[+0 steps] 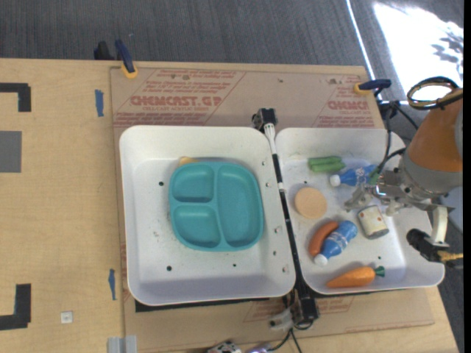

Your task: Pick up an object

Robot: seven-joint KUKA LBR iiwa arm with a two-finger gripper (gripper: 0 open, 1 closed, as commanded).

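My gripper [373, 197] hangs over the right side of the right bin [368, 288], its metal fingers spread open with nothing between them. Just below it lies a small beige block [374, 222], apart from the fingers. Other objects in that bin are a green piece [325, 164], a blue bottle [356, 175] beside the gripper, a tan round disc [311, 203], an orange-red sausage shape [321, 236], a second blue bottle [339, 241] and a toy carrot [355, 276].
The left bin [136, 219] holds a teal divided plate [217, 204]. A black clamp [263, 118] sits at the top of the ridge between the bins. The arm's orange band [438, 142] and cables reach in over the right bin's far edge.
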